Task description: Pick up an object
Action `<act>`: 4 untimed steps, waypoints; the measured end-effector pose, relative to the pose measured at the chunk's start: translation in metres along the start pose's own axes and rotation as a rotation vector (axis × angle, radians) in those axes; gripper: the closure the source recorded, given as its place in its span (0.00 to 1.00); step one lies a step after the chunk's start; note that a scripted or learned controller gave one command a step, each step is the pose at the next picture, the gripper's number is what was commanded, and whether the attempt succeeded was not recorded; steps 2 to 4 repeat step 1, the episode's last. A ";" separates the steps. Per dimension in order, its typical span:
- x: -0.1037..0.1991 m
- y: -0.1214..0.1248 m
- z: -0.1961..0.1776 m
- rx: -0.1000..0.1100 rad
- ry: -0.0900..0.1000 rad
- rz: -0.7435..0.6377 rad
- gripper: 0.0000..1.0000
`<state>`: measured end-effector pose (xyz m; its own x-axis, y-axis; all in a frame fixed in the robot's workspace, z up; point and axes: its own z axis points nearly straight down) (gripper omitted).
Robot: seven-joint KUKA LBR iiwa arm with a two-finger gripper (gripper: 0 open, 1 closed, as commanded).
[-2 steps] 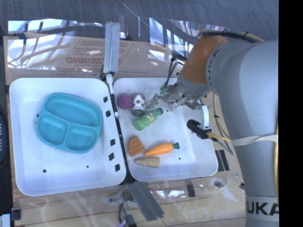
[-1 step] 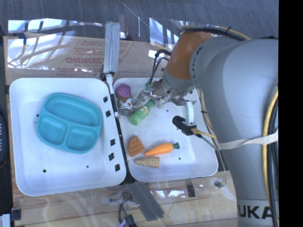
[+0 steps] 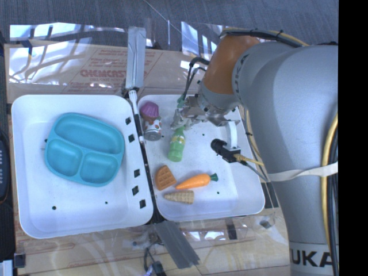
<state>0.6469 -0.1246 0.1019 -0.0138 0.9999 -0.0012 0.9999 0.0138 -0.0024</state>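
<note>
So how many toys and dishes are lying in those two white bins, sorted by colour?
Blue: 1, divided plate
Purple: 1, small can
Green: 1, bottle
Orange: 1, carrot
Brown or tan: 2, waffle piece, cone
Total: 6

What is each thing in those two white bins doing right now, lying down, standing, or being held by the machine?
Blue divided plate: flat in the left bin.
Green bottle: lying in the right bin, just under the gripper.
Purple-topped can: lying by the divider.
Carrot: lying flat.
Waffle piece: lying flat.
Cone: on its side.
Gripper: low over the bottle; grip unclear.
</note>
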 end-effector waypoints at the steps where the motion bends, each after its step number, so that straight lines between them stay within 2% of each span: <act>1: 0.064 0.005 -0.094 -0.008 0.002 0.003 1.00; 4: 0.064 0.005 -0.094 -0.008 0.002 0.003 1.00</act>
